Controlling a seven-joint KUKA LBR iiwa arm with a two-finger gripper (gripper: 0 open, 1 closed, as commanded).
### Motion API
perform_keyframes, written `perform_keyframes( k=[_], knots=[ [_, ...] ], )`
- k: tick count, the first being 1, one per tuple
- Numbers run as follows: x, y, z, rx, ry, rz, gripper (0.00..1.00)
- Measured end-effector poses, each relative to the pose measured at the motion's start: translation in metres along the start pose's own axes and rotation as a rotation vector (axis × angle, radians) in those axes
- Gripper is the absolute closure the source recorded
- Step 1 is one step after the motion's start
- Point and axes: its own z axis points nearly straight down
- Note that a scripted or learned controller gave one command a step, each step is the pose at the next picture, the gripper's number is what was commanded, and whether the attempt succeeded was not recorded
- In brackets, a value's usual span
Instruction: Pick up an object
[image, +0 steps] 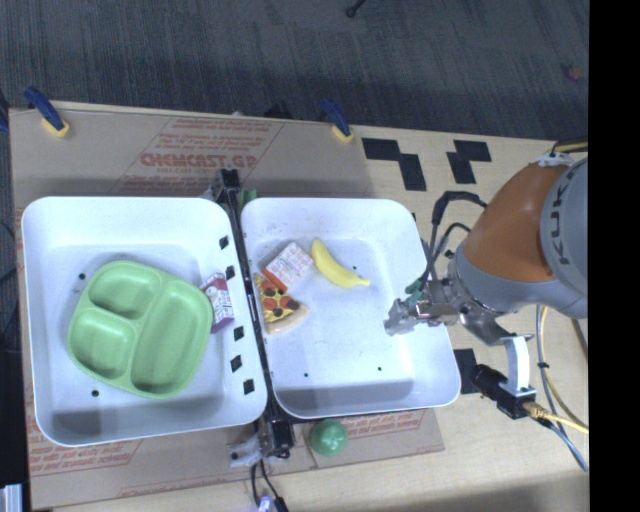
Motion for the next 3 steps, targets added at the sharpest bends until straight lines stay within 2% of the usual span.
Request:
perform_keyframes(
  k=[1, 2, 3],
  knots=[
    [-0.024, 0.101, -0.066, -0.003, -0.001, -0.002, 1.0],
    [-0.023, 0.1, -0.065, 0.0, 0.0, -0.002, 0.0],
    [-0.029, 0.017, 0.039, 0.005, 0.003, -0.001, 0.0]
  ],
)
